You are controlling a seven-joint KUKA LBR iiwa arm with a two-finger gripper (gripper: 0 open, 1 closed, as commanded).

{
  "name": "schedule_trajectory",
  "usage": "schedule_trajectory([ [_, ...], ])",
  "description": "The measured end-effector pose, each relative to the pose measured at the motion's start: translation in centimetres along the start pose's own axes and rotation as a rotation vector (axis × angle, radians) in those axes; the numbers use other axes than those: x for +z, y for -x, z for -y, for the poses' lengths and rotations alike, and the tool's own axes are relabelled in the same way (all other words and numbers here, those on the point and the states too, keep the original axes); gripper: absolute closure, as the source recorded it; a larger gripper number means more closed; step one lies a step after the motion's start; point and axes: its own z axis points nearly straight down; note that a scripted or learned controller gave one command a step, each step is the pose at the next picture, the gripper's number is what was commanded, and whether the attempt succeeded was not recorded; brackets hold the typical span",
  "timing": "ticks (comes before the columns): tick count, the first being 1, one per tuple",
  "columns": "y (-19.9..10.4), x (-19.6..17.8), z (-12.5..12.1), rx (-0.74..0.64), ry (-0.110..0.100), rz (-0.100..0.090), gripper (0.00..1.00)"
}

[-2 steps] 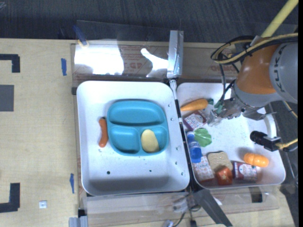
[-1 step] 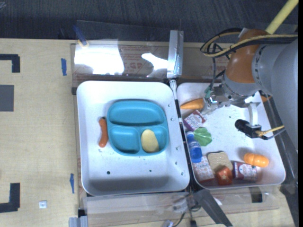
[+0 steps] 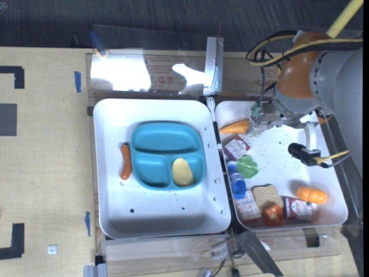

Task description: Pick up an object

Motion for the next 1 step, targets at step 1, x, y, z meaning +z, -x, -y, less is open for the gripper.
schedule_trajectory([
  [1,-0.02,0.09,0.04,0.000,-0.002,0.000,0.00],
])
